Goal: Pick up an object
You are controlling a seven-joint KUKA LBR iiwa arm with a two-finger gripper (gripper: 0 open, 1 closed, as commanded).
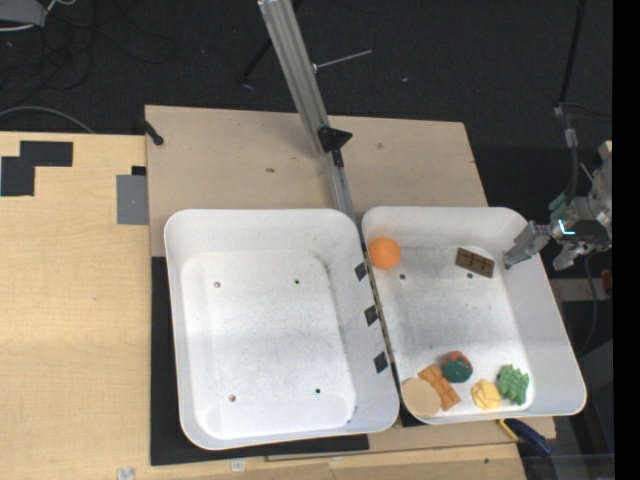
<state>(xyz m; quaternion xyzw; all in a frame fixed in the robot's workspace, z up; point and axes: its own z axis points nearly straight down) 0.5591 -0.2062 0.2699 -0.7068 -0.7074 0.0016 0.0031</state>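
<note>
Nearest the camera, along the front edge of the right bin (560, 368), lay a cluster of small items: a tan disc (421, 398), an orange piece (440, 384), a red and teal ball (457, 366), a yellow lump (486, 395) and a green leafy toy (514, 383). The first three touched or overlapped one another, and the yellow lump and the green toy sat close together. That crowding would likely have made a clean grasp there harder.

Further back in the same bin sat a brown block (475, 261) near the right wall, well apart from the cluster. An orange ball (384, 253) rested against the divider between the two bins. The left bin (190, 268) stood beside it.

The gripper (562, 236) hung at the right bin's far right rim, just beyond the brown block. How far it stood open could not be told, and nothing showed in its grasp.

The brown block looked the best target, being closest and standing alone. A good try would have centred the gripper over the block, lined it across the block's narrow width, and come straight down clear of the wall. The ball seemed likely to roll.
</note>
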